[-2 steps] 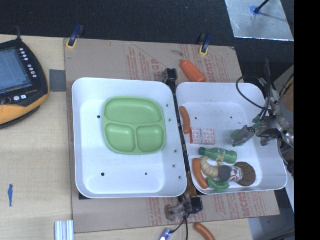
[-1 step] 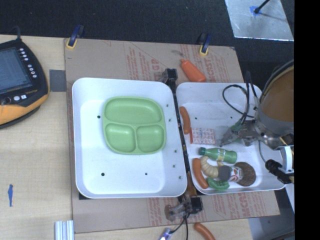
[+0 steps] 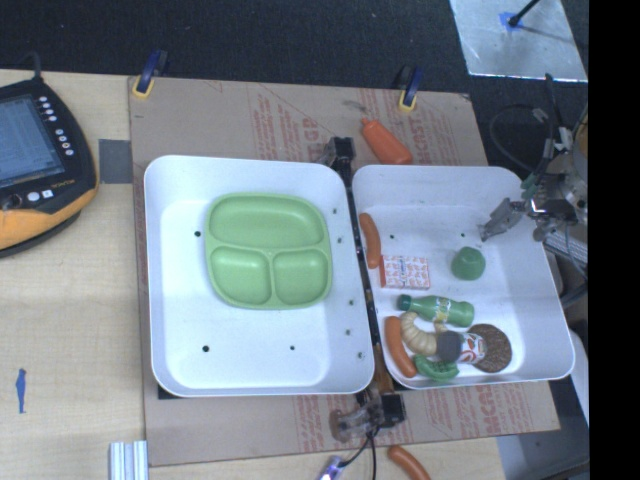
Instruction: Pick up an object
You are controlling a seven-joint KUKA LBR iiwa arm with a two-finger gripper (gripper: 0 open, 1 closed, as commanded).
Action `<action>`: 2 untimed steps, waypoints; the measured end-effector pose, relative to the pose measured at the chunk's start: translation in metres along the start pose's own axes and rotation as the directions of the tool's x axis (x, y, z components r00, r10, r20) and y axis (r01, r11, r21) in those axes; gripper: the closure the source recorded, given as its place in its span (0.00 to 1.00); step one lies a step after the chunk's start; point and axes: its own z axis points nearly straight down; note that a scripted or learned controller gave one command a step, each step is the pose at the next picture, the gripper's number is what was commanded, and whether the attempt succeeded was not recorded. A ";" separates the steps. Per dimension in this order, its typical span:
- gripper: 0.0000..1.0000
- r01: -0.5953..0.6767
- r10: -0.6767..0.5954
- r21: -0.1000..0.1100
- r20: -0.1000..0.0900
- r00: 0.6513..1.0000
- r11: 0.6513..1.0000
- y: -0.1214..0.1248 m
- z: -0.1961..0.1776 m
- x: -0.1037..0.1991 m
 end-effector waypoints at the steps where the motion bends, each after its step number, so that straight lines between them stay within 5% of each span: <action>1: 0.00 0.000 0.000 0.005 -0.001 1.000 1.000 -0.014 0.103 0.024; 2: 1.00 0.003 -0.003 0.005 0.000 1.000 1.000 -0.014 0.092 0.023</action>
